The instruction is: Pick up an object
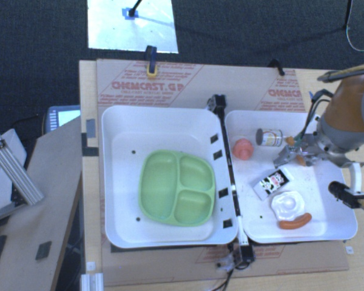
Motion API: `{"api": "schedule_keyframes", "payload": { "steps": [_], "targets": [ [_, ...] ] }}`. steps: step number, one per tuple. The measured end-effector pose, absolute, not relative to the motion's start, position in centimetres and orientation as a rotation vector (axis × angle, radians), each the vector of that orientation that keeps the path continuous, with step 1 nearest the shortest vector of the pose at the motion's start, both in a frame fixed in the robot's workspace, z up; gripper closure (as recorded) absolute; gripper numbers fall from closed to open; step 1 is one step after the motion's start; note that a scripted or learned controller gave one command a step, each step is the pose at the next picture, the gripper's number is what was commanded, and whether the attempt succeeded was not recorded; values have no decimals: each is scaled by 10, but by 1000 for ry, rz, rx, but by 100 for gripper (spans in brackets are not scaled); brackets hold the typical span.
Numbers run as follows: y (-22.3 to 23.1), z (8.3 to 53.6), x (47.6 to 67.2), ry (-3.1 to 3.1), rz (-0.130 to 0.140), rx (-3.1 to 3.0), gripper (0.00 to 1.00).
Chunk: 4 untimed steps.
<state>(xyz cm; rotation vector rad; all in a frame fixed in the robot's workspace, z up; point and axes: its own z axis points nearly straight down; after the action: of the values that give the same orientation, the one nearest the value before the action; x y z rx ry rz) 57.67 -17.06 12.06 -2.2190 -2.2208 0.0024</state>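
Leftmost in the right bin (pixel 337 226) lies the pink ball (pixel 243 149), then the small can (pixel 269 138) on its side, its long axis running left-right. Just right of the can hangs the gripper (pixel 296 154); its grip cannot be told.

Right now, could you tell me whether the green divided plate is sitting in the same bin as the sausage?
No, the green divided plate lies in the left bin, while the sausage lies in the right bin.

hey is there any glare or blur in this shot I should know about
Camera view: strong glare on the shiny sheet beyond the bench; the white bins are bright but readable; the green plate is sharp; the gripper area is soft, its details hard to make out.
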Motion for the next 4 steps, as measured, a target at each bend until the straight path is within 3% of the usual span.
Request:
{"api": "schedule_keyframes", "payload": {
  "steps": [1, 2, 4],
  "targets": [
    [-170, 83, 577, -2221, 1, -2219, 0],
    [-171, 96, 578, -2225, -3, -2224, 100],
    [-160, 214, 574, -2232, -6, -2221, 100]
  ]
}}
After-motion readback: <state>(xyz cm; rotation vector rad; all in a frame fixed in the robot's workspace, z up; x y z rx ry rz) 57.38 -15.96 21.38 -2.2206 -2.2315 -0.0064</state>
